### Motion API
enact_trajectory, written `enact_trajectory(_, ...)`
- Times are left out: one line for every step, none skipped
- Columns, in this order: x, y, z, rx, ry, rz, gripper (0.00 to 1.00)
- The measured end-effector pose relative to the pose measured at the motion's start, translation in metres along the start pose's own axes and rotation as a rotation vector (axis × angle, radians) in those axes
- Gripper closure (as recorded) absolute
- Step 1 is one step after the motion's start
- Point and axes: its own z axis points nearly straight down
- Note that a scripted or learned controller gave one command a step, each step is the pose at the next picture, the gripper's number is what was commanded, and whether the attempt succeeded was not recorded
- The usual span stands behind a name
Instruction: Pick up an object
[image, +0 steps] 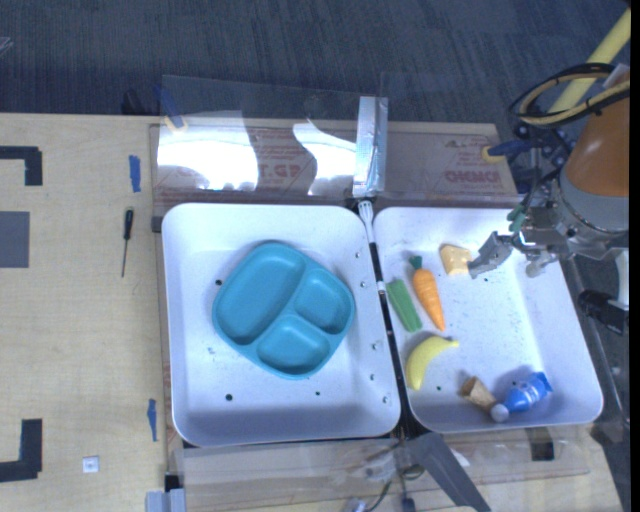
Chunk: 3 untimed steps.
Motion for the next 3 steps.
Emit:
enact_trajectory(0.039,0.057,0.101,0.007,0.001,-0.023,0.0)
enact_trajectory(0.037,0.057,0.138,-0.005,-0.001,-0.13,0.0)
enact_trajectory(0.064,0.064,0.036,-0.012,-0.003,-0.286,0.0)
